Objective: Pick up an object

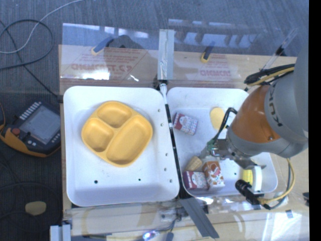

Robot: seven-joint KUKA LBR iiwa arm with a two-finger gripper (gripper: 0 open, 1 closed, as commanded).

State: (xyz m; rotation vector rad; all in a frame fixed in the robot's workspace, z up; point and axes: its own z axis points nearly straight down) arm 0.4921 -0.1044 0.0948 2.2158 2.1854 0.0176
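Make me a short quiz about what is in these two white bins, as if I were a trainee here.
1. True or false: the yellow divided plate lies in the left bin.
2. How many compartments does that plate have?
3. Which lies closest to the bar between the bins? A) the red-and-white packet B) the yellow round piece C) the orange-banded arm

Key: 1 true; 2 three; 3 A. The other small packets sit at the front of the right bin, near the arm's wrist.
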